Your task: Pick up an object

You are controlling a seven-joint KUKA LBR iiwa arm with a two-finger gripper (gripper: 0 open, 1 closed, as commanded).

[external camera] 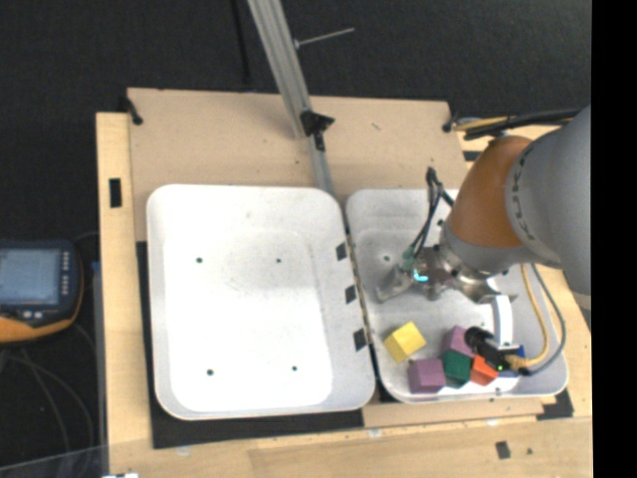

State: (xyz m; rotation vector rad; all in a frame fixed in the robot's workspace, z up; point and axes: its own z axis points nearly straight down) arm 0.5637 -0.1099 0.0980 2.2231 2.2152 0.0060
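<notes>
The right bin (383, 217) holds several small blocks near its front edge: a yellow block (405, 342), a purple block (426, 374), a second purple block (460, 341), a green block (457, 367) and an orange one (484, 370). My gripper (394, 283) reaches down into this bin from the right, low over its bare floor near the left wall. It sits just behind the yellow block and apart from it. I see nothing held in it.
The left bin (249, 297) lies beside the right one, sharing a divider with black clips (350, 292). A slanted metal pole (289, 68) rises behind the bins. Cables (542, 317) loop off the wrist over the right bin's right side.
</notes>
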